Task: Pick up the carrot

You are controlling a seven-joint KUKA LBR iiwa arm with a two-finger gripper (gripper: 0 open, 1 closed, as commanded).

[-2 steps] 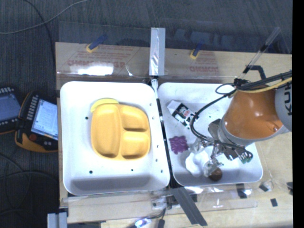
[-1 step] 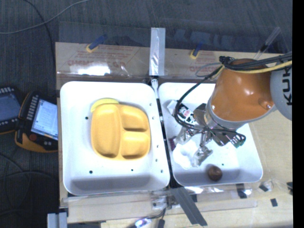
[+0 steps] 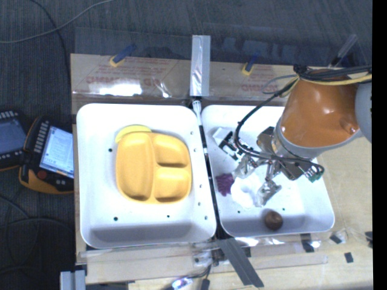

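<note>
The orange band (image 3: 319, 115) hides much of the right bin (image 3: 314, 222).

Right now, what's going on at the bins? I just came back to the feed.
The arm reaches in from the right over the right bin, with its gripper low among the things there: a purple item, something white and a brown round item nearer the front edge. I can't make out a carrot, or anything held between the fingers. The left bin holds a yellow divided tray.
</note>
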